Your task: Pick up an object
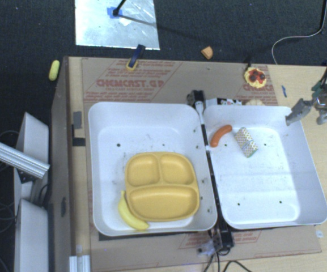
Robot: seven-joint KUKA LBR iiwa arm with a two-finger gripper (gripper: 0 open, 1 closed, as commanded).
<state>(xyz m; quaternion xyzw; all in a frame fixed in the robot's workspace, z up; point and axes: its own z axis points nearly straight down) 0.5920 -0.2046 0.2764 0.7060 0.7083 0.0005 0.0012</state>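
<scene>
An orange sausage [220,135] lies in the right bin [299,208] near its top left corner. A small speckled grey block [246,141] rests just right of it. The left bin [103,152] holds a yellow divided plate [162,186] with a yellow banana [128,213] against its lower left edge. My gripper [310,114] hangs over the right bin's top right corner, well right of the sausage and block. Its fingers are open with nothing between them.
A small round red and yellow toy [256,76] sits on the bench behind the right bin. An orange bit [207,52] and a yellow piece [54,69] lie off the bench. A silver sheet [117,16] lies on the floor behind.
</scene>
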